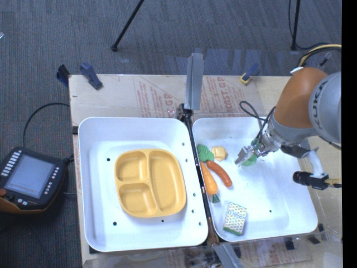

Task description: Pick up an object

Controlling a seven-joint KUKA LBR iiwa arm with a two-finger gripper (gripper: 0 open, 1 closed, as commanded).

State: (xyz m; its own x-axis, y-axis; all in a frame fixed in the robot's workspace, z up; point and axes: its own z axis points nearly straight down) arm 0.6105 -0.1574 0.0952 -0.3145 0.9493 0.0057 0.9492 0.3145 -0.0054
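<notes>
We judge the grey two-finger gripper (246, 157) holds the small green object (250, 159), fingers clamped on it, lifting it clear of the right white bin (279, 205).

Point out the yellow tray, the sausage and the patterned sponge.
Yellow tray (167, 177): camera view, large right compartment.
Sausage (220, 173): camera view, middle of its length.
Patterned sponge (235, 218): camera view, centre of top face.

The hand (246, 158) hangs over the right bin (279, 216), a small green object (250, 159) between its fingers.
</notes>
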